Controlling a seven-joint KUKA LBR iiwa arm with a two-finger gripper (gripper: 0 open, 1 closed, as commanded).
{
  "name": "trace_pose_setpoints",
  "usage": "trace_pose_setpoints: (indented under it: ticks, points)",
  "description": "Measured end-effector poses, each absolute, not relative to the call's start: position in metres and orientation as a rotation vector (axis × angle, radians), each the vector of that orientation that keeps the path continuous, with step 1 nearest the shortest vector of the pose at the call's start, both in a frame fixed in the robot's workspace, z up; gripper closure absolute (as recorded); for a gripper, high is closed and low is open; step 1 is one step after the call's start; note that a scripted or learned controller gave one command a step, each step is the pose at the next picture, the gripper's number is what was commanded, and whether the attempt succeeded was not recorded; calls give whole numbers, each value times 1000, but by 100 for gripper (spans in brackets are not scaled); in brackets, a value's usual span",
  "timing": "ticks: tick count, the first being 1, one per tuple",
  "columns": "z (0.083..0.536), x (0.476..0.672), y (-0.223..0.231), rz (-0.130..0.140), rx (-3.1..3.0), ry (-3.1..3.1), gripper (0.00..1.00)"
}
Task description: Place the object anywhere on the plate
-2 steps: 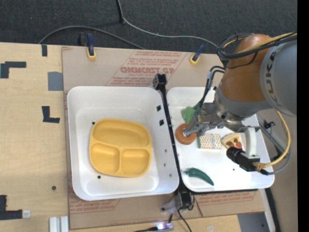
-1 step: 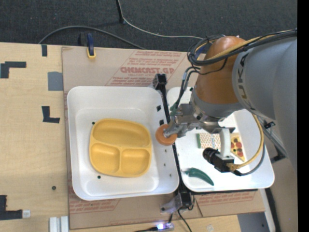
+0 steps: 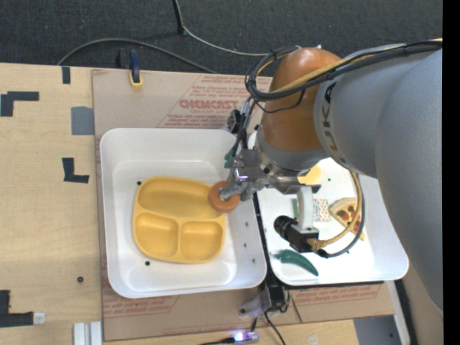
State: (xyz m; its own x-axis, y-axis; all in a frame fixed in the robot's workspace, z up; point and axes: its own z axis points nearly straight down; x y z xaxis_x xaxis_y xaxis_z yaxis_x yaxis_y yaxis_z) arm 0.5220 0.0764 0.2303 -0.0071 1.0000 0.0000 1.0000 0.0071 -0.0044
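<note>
A yellow divided plate (image 3: 176, 225) lies in the left white bin (image 3: 118, 164). At the plate's upper right rim is an orange-brown round object (image 3: 223, 200), like a small doughnut. My gripper (image 3: 231, 188) reaches down from the right, and its metal fingers are shut on the top of this round object. The object hangs over the plate's right edge, and I cannot tell whether it touches the plate. The grey arm with its orange band (image 3: 302, 99) covers much of the right bin's far half.
The right bin (image 3: 388, 257) holds a green pepper-like item (image 3: 296, 261), a small patterned packet (image 3: 320, 208) and an orange-yellow piece (image 3: 345, 211). A divider runs between the two bins (image 3: 257, 236). A yellow-handled clamp (image 3: 134, 69) sits at the board's far left edge.
</note>
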Motion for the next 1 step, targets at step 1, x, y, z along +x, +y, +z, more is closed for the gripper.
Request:
trace_pose_setpoints:
  ticks: [1]
  points:
    - [215, 522, 129, 7, -2211, -2227, 100]
